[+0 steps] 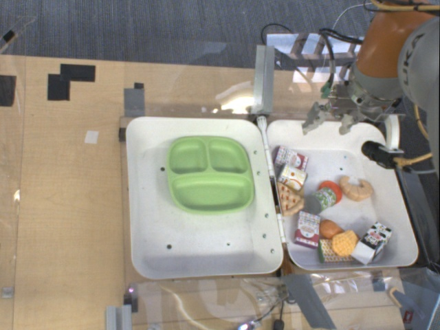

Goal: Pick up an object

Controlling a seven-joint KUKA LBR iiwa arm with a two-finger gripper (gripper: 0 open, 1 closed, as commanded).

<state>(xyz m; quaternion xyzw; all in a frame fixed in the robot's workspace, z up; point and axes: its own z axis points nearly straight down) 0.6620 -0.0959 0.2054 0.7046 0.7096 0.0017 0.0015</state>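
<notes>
A pale wooden counter (62,205) carries two shallow white bins side by side, with grey carpet beyond its far edge. The left bin (148,246) holds a green divided plate (208,173). The right bin (402,232) holds small toy foods: a pizza slice (290,199), a doughnut (356,188), a waffle (344,243) and little cartons. The hand (328,119) hangs over that bin's far edge, fingers spread and holding nothing.

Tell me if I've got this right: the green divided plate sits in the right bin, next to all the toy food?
Not quite. The camera view shows the green divided plate in the left bin, alone. The toy food, such as the pizza slice and croissant, lies in the right bin.
</notes>
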